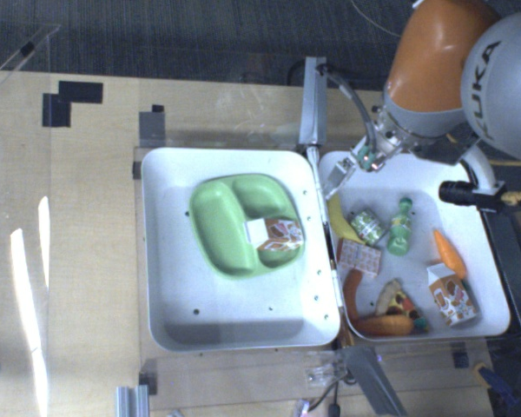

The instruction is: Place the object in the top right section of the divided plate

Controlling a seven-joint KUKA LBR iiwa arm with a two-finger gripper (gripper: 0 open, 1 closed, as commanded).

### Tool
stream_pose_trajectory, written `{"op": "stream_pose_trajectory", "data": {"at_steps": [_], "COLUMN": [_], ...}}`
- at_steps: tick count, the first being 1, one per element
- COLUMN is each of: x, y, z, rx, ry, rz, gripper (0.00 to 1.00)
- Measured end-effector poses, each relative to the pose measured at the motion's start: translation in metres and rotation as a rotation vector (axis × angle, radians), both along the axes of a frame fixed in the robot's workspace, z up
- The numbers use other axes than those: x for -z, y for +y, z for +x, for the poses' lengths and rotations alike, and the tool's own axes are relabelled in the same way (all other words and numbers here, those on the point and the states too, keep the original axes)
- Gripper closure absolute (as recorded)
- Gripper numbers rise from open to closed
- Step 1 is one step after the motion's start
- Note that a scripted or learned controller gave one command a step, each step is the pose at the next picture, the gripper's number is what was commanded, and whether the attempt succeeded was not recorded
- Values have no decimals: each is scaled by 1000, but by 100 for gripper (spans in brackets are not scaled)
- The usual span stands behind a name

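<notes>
A green divided plate [221,228] lies in the left white bin [169,311]. A small white carton with a brown and red print [276,235] rests on the plate's right side, in the lower right part just below the top right section [265,194]. My gripper [367,157] hangs over the far left corner of the right bin [495,315], up and to the right of the plate and apart from the carton. I see nothing held in it.
The right bin holds a banana [336,220], a can [367,227], a green bottle [400,227], a carrot [449,252], a second carton [451,298], a pink packet [360,257] and other toy food. A metal divider post [311,102] stands between the bins.
</notes>
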State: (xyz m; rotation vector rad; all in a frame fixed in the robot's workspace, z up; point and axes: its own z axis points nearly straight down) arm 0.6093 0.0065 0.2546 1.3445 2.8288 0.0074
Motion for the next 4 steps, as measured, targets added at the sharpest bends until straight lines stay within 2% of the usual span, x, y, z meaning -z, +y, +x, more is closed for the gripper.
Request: {"op": "stream_pose_trajectory", "data": {"at_steps": [4], "x": [0], "y": [1], "z": [0], "rx": [-2], "ry": [1], "rz": [0], "gripper": [0]}}
